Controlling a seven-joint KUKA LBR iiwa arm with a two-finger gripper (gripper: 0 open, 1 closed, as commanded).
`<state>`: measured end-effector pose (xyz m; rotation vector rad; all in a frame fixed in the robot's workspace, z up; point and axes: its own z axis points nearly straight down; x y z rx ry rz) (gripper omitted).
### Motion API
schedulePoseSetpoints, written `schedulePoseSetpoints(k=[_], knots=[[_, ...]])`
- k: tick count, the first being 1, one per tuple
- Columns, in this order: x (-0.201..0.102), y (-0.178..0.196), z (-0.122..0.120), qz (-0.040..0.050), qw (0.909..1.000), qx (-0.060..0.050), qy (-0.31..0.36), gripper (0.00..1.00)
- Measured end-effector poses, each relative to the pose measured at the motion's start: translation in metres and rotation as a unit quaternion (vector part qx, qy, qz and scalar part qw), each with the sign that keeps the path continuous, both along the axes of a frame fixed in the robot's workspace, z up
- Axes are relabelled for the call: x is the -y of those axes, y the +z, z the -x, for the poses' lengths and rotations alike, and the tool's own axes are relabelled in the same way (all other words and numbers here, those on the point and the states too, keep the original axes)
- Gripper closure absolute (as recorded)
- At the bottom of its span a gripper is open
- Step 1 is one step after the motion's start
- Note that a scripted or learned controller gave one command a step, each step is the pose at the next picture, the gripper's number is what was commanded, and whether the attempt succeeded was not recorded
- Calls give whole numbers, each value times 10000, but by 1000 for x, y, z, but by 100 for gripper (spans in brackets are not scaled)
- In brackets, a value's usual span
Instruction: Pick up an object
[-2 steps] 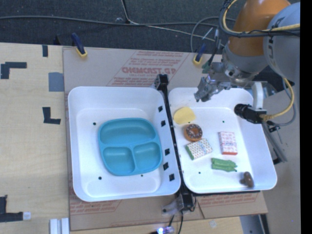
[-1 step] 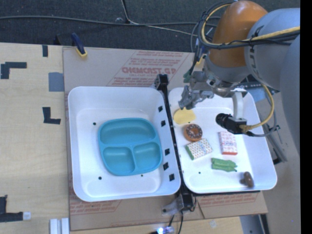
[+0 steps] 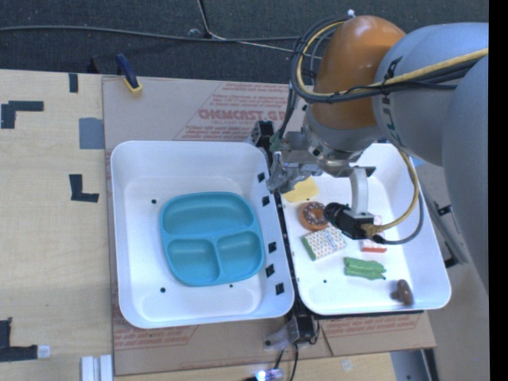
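My gripper (image 3: 278,178) hangs low over the left edge of the right bin (image 3: 432,248), close to the wall between the two bins. A pale yellow wedge (image 3: 302,190) lies just right of it, partly under the wrist. Below that come a brown ring-shaped donut (image 3: 313,214) and a white patterned block (image 3: 324,244). Further toward the front lie a green pod-like piece (image 3: 365,269), a thin red strip (image 3: 373,250) and a small brown lump (image 3: 403,292). Nothing shows between the gripper's tips.
The left bin (image 3: 127,213) holds a blue divided tray (image 3: 212,236) in its middle. The arm's orange band and grey body cover the back of the right bin. Cardboard lies under both bins, with a wooden bench to the left.
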<state>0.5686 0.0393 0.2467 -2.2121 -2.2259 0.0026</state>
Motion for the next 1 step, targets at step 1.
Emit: schedulePoseSetpoints(k=[1], knots=[[-43,-13,13,5,10000,0,-5,100]])
